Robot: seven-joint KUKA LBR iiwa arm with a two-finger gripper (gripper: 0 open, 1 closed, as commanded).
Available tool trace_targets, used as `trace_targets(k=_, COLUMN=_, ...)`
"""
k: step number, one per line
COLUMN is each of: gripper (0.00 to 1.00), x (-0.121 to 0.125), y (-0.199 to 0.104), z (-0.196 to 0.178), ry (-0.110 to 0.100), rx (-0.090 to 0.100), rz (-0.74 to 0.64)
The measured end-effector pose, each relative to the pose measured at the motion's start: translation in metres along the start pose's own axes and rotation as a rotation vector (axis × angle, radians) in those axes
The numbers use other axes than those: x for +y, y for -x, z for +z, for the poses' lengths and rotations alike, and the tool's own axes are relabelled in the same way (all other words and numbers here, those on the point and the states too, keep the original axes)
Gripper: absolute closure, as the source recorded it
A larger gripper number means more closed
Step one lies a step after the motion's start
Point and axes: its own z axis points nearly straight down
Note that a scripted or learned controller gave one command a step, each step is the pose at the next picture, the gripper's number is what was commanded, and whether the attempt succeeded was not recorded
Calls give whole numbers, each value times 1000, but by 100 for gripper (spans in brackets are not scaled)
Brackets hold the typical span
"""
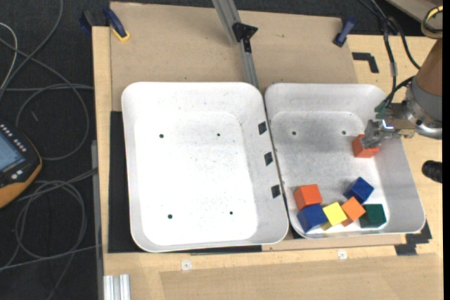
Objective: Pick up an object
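— What is sitting in the right bin (394, 172)?

— The gripper (370, 138) is hanging over its far right side, fingers closing around a red block (365, 147). Other blocks (337, 206) are clustering at the bin's near edge.

Arm (430, 84) enters from right, orange band just above wrist. Gripper (370, 139) pointing down-left, low over right side. Finger state not discernible.
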Motion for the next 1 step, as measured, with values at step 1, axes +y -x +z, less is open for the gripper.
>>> trace_targets(k=1, gripper=100, x=2, y=0, z=-17, ry=-1, rx=0, rz=0)
